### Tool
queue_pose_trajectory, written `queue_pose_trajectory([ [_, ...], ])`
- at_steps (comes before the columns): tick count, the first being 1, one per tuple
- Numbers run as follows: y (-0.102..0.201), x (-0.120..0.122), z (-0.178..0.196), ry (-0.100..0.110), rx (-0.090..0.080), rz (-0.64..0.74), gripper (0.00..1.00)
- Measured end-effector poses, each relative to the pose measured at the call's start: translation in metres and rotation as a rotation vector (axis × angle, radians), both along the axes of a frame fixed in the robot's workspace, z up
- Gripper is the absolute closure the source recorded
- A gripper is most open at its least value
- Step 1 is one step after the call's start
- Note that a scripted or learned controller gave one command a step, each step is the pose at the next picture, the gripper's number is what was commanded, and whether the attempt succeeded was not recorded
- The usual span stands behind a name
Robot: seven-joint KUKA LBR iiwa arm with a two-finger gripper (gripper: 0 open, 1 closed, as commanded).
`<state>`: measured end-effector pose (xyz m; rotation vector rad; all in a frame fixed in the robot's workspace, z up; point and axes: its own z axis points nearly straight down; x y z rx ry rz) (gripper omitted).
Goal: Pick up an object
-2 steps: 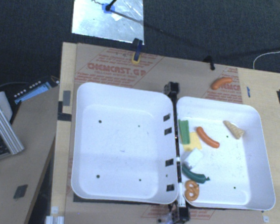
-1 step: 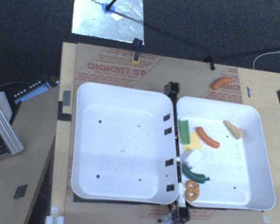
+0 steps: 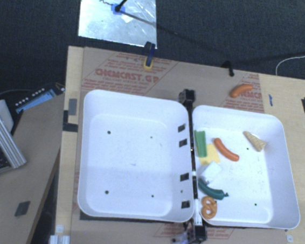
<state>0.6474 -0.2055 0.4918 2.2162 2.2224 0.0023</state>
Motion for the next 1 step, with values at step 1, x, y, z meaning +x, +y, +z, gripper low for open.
queue_pose_trajectory([
  [1, 0.0002, 0.0221, -0.0564, 0.002, 0.0, 0.003, 1.0],
])
